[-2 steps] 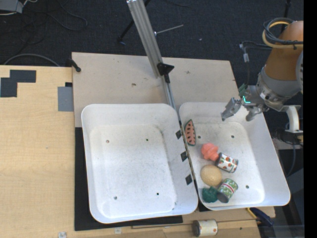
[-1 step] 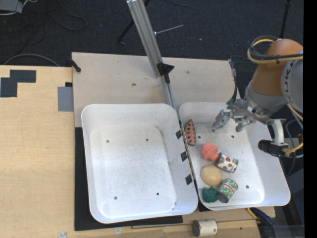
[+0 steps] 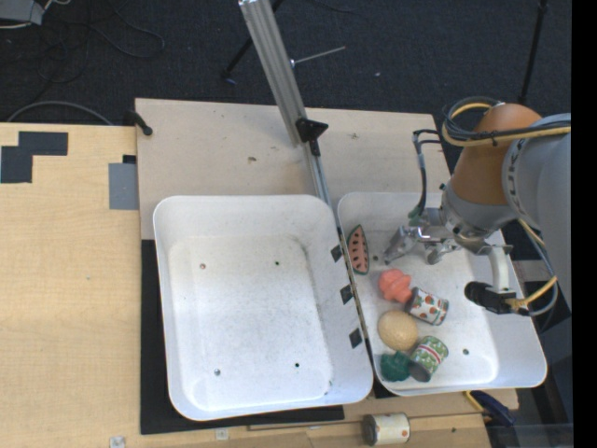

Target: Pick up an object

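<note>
My fingers [image 3: 420, 241] are hanging over the upper part of the right bin [image 3: 522, 367], reaching in from the right, with my grey arm and its orange band [image 3: 490, 161] rising behind them. The fingers are looking spread apart, one prong pointing left toward the bin wall and the other down toward the bin floor, and nothing is sitting between them. Just to the left of my fingers, a watermelon slice [image 3: 358, 249] is lying against the wall that divides the two bins. Below my fingers, near them but apart, a pink toy [image 3: 395, 286] is resting on the bin floor, and touching its lower right side a small can [image 3: 428, 307] is lying on its side. Further below, a tan egg-shaped thing [image 3: 397, 329] is sitting, with a second can [image 3: 429, 354] tilted just to its lower right and a dark green toy [image 3: 395, 368] just under it, close to the bin's near rim. All of these are lying well clear of my fingers, so I am not holding any of them. Far to the left of my fingers the left bin [image 3: 187, 222] is lying beside the right one on the table [image 3: 215, 147]. A metal rail [image 3: 280, 68] is slanting up from the gap between the bins.
</note>
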Robot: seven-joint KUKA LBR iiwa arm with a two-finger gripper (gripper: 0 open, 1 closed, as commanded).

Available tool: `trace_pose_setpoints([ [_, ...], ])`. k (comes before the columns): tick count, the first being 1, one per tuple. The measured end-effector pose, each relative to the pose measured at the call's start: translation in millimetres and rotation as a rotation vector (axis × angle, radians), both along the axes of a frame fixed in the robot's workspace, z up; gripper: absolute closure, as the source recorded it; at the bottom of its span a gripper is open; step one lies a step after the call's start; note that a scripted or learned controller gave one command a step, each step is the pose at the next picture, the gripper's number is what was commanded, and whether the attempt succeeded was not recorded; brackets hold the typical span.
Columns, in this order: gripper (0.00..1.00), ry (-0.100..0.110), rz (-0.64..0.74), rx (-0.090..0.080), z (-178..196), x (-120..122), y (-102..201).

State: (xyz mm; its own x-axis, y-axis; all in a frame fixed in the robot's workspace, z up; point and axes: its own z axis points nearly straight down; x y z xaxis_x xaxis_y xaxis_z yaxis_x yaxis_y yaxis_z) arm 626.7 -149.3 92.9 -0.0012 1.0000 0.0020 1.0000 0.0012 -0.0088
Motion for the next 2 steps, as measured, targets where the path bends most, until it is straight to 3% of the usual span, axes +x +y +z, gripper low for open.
trace_pose_setpoints([
  [1,0.0,-0.004,-0.002,-0.001,-1.9,-0.4,0.3],
  [2,1.0,-0.004,-0.004,0.0,8.4,-0.4,-0.5],
])
